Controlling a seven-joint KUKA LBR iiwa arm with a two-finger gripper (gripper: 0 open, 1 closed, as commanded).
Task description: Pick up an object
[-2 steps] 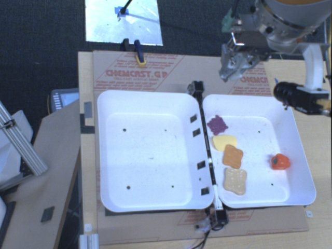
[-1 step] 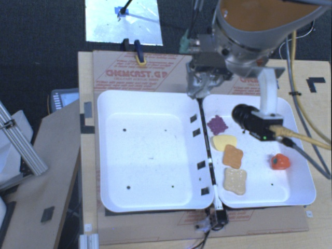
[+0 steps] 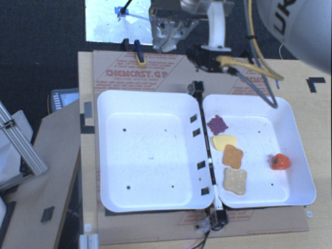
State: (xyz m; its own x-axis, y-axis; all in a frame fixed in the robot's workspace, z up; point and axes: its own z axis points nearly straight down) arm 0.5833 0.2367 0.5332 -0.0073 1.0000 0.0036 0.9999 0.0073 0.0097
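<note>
In the right bin (image 3: 295, 139) lie a purple bunch-shaped piece (image 3: 217, 123), a pale yellow piece (image 3: 224, 141), an orange waffle-like square (image 3: 233, 157), a beige toast-like piece (image 3: 235, 180) and a small red-orange item (image 3: 279, 162) near the right wall. My gripper (image 3: 168, 35) hangs high above the bench's far edge, beyond the left bin (image 3: 104, 139), far from all the pieces. Nothing shows between its fingers.
A cardboard sheet (image 3: 140, 74) lies under both bins. Black clips (image 3: 197, 134) join the bins along the middle divider. A yellow cable (image 3: 249, 64) runs over the far right of the bench. A metal rail (image 3: 21, 144) leans at the left.
</note>
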